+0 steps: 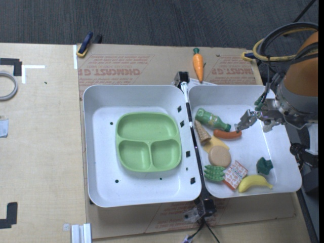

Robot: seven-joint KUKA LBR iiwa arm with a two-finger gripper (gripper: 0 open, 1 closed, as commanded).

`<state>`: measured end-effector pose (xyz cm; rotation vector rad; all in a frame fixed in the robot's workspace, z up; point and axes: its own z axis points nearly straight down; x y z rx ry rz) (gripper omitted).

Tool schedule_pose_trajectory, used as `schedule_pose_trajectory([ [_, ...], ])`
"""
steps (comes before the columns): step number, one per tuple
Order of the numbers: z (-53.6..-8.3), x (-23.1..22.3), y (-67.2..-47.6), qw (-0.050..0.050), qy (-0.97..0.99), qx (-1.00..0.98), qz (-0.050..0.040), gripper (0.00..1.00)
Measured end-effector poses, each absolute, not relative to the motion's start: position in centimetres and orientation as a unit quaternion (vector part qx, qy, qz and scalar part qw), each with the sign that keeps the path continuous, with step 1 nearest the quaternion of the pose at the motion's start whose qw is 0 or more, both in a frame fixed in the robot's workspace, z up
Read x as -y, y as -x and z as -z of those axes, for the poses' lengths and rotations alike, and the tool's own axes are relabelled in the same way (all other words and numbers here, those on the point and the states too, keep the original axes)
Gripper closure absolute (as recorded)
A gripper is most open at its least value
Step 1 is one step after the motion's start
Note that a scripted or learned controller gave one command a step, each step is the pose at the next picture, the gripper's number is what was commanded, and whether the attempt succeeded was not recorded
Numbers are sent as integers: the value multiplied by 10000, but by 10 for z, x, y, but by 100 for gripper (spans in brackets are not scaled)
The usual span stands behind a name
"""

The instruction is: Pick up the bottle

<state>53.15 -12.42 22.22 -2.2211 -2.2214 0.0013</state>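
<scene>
Bottle [212, 120] green with yellow label, writing unreadable, fingers [245, 121] beside

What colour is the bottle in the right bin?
Green, with a yellowish label band; the bottle lies on its side, clearest in the camera view.
</scene>
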Motion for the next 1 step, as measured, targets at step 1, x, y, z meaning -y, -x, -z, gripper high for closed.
schedule_pose_trajectory([
  [1,-232,125,-532,-3,7074,7068,-6,100],
])
